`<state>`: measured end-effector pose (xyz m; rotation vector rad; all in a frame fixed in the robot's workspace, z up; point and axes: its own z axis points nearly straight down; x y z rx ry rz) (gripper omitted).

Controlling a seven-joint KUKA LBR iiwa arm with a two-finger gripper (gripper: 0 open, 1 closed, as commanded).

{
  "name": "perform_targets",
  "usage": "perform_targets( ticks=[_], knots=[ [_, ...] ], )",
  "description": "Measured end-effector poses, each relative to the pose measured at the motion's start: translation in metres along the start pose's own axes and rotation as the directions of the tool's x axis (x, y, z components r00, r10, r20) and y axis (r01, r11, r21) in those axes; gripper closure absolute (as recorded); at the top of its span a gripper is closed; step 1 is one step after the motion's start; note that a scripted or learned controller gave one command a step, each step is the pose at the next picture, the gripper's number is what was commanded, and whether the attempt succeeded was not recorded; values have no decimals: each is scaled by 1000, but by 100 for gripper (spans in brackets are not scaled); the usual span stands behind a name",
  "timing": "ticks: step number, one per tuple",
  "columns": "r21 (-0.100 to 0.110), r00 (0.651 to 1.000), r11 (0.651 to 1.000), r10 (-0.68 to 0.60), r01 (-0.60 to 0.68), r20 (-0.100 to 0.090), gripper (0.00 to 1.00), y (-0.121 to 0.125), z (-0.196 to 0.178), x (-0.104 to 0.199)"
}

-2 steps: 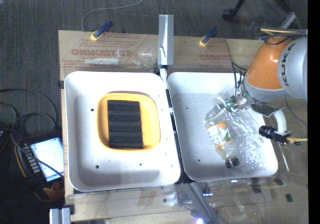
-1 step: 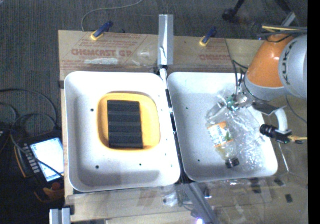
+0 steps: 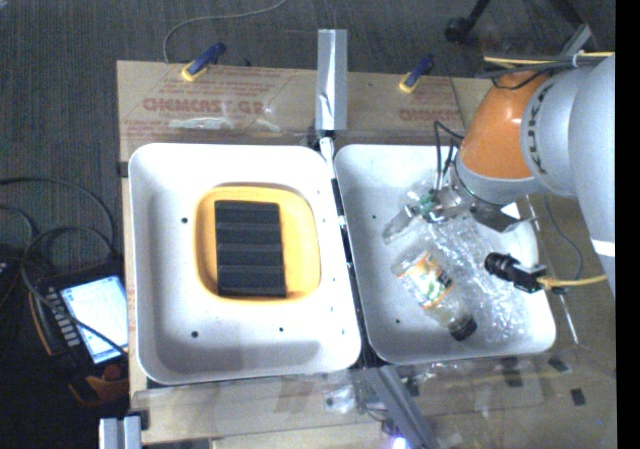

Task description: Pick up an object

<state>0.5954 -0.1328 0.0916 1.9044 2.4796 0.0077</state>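
1. The grey arm with the orange band [image 3: 505,137] reaches in from the right of the frame over the right-hand shallow white bin [image 3: 375,237]; its hand [image 3: 432,202] sits low in that bin's upper middle.
2. The likeliest target, a crumpled clear plastic bottle with an orange-and-green label [image 3: 432,282], lies in the lower middle of the bin, just below the hand.
3. Nothing looks lifted, so the pick seems not yet done.
4. I cannot tell how far the hand is open, nor whether it has hold of anything: clear plastic clutters that spot.
5. In the left-hand white bin [image 3: 160,237] rests a yellow tray with a black ribbed insert [image 3: 252,247].
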Motion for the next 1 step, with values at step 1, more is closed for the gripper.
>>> perform_targets(
  ticks=[1],
  knots=[
    [13,1000,1000,6,-6,-9,100,22,-92,80]
  ],
)
